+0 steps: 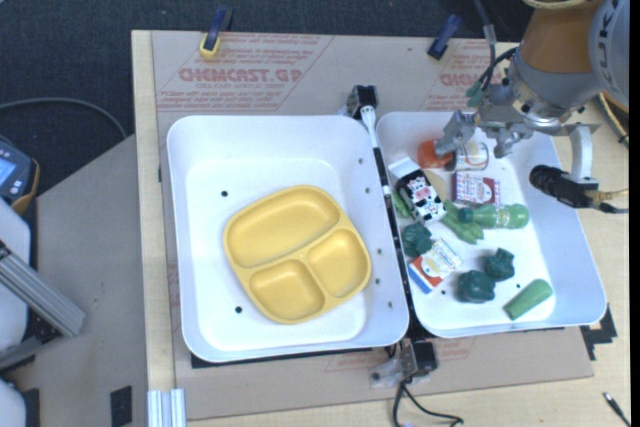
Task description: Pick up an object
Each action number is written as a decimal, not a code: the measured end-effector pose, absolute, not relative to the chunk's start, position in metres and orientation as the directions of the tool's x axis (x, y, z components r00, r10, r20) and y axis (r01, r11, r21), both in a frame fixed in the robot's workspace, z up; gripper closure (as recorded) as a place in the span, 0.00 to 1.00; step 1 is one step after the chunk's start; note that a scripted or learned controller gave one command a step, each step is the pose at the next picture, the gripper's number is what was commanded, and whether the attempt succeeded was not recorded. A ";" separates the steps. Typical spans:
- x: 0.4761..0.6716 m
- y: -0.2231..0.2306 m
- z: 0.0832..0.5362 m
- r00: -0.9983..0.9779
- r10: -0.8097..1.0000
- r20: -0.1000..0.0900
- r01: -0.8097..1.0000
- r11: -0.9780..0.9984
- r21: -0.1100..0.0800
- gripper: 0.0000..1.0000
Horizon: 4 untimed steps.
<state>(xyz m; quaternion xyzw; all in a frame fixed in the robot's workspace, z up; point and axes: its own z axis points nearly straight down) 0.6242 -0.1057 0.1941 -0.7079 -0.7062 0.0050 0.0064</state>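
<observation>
The gripper (478,137) hangs low over the right bin (570,245), at its 12 o'clock part; its fingers are spread apart and grasp nothing. Just beside them is an orange object (432,154). At 6 o'clock from the gripper lies a green bottle (492,216). The left bin (190,215) holds a yellow divided tray (296,253).

1 fixed camera above bench (300,65), slanted downward, both bins framed, mid-distance.
</observation>
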 end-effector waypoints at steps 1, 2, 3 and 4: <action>0.627 -0.106 0.202 0.000 1.000 0.000 1.000 0.000 -0.001 0.00; 0.633 -0.110 0.142 0.001 1.000 0.001 1.000 -0.001 -0.007 0.00; 0.634 -0.110 0.092 0.000 1.000 -0.002 1.000 0.000 0.002 0.00; 0.636 -0.111 0.107 0.001 1.000 -0.004 1.000 -0.001 0.010 1.00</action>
